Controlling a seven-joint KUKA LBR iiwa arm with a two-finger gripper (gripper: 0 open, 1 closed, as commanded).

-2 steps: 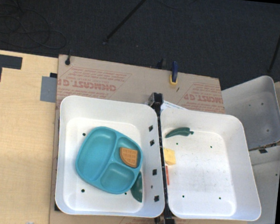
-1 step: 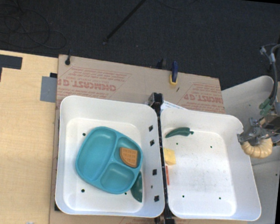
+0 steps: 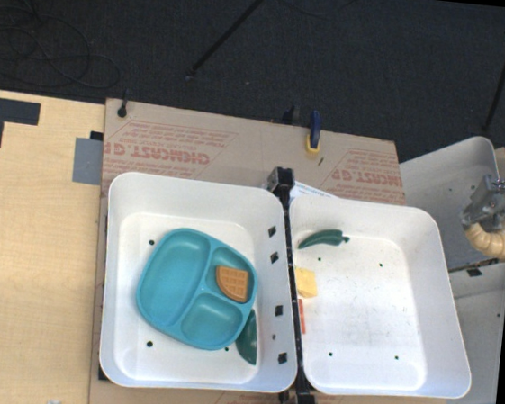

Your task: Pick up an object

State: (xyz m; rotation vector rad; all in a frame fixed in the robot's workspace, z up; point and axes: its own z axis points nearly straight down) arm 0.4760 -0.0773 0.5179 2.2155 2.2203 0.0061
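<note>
1. The gripper is at the right edge, outside the bins; its state I cannot tell.
2. A green pepper lies in the right bin.
3. A waffle rests on the teal plate.

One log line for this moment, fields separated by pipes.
gripper: right edge, outside bins | left bin: teal plate, waffle | right bin: green pepper, yellow piece

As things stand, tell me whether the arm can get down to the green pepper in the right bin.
Probably yes. The green pepper lies alone near the right bin's far-left corner, with nothing over it; the bin walls close by could hamper the fingers.
</note>
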